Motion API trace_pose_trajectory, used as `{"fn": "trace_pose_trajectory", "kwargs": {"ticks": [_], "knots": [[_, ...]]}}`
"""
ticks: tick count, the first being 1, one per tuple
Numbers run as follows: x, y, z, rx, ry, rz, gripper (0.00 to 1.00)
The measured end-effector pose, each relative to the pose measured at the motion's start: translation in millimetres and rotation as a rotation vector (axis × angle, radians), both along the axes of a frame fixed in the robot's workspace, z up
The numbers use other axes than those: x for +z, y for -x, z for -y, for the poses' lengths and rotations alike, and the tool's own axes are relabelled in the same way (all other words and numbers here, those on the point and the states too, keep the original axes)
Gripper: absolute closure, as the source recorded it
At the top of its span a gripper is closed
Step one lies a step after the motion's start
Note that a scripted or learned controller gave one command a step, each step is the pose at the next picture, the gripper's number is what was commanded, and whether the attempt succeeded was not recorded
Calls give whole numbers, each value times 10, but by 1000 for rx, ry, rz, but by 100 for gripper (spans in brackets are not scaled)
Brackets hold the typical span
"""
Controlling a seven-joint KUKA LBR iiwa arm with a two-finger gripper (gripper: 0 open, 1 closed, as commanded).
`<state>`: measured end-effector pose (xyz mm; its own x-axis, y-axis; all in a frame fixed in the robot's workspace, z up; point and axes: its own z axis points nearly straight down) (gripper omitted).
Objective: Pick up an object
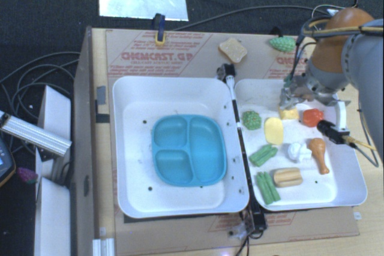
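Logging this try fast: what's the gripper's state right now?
Gripper: cannot be told; it sits low in the right bin above a small yellow block.

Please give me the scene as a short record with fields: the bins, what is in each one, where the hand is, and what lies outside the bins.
left bin: holds a blue divided plate
right bin: toy food, among them broccoli, drumstick, hot dog, tomato
hand: low over the right bin's far end, by a yellow block
outside the bins: bread slice, green toy on the cardboard
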<state>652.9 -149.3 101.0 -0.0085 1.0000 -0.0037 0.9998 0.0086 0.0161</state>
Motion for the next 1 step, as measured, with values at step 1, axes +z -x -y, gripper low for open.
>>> {"fn": "trace_pose_trajectory", "kwargs": {"ticks": [1], "knots": [[-19,13,0,0,0,-4,0]]}}
